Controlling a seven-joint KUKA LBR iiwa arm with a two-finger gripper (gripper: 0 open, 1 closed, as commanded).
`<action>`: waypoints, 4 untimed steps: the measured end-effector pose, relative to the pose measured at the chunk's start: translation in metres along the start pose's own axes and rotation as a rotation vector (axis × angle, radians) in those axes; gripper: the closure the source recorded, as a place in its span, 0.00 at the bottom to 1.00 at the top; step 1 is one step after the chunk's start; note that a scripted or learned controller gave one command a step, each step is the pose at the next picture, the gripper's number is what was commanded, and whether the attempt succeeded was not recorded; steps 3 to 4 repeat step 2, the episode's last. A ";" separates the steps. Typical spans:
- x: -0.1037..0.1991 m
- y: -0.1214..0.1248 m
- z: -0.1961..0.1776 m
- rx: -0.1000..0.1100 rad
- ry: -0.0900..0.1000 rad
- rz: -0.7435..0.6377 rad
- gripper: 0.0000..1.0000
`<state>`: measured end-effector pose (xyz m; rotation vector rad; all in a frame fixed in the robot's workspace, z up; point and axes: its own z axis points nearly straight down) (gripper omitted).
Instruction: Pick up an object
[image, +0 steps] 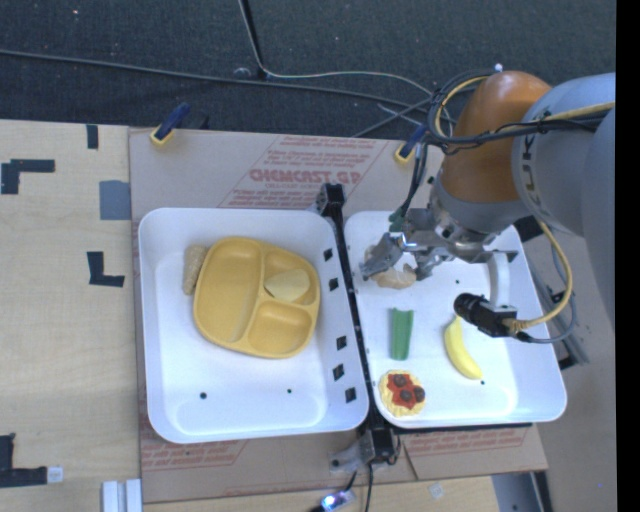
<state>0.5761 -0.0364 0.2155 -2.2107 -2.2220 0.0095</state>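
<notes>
Two white bins (160, 330) on a bench before you.
Your gripper (398, 262) hangs over a beige lump (396, 279); whether it pinches, you cannot tell.

Arm (575, 130): grey casing, smooth and rounded. Orange band (492, 135) above the wrist, glossy and bulbous. Yellow and black cables (470, 95) loop over it. Gripper (400, 258): grey metal. Black cylindrical fitting (482, 313) on a yellow cable.
</notes>
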 end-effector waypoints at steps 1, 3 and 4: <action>0.058 -0.024 -0.003 -0.001 0.000 -0.002 1.00; 0.105 -0.035 0.002 -0.001 -0.001 -0.001 1.00; 0.105 -0.035 0.002 -0.001 -0.001 -0.001 1.00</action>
